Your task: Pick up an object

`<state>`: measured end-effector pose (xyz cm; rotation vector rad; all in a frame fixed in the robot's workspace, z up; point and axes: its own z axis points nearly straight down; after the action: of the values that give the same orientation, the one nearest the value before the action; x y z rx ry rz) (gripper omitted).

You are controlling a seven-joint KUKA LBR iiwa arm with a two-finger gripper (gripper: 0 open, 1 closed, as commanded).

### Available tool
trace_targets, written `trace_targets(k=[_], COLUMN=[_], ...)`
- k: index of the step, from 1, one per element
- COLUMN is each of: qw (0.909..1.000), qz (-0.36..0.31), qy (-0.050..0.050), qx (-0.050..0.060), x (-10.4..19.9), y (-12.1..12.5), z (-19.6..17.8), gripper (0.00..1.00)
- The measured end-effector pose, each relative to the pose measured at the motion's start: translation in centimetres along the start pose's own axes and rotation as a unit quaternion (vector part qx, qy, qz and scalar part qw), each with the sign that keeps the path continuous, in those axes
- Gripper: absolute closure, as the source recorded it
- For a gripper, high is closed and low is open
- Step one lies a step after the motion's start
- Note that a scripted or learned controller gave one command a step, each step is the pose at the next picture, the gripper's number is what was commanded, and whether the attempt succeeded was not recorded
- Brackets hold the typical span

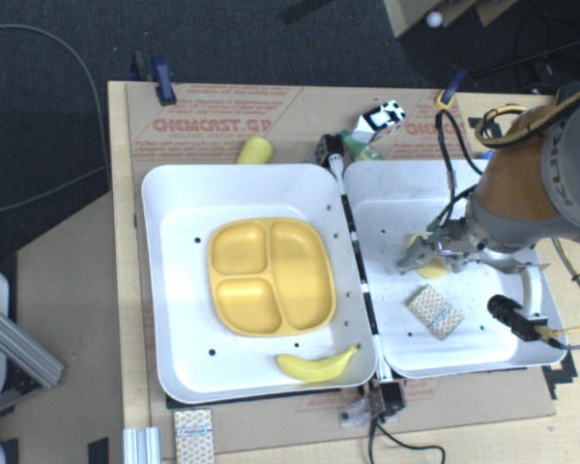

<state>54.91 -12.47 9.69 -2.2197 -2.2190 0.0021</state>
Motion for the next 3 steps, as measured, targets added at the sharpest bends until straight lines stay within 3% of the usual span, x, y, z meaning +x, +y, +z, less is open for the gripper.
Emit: trace_targets(k=[1, 2, 3], qw=[1.0, 1.0, 1.0], qz=[0.0, -0.001, 0.0], qy=[-0.002, 0.0, 0.0], qx=[-0.003, 0.0, 0.0], x=[-8.0, 1.4, -0.1], y=[4.9, 4.6, 3.2], z=[-5.8, -3.4, -1.9], gripper=[0.0, 0.0, 0.0])
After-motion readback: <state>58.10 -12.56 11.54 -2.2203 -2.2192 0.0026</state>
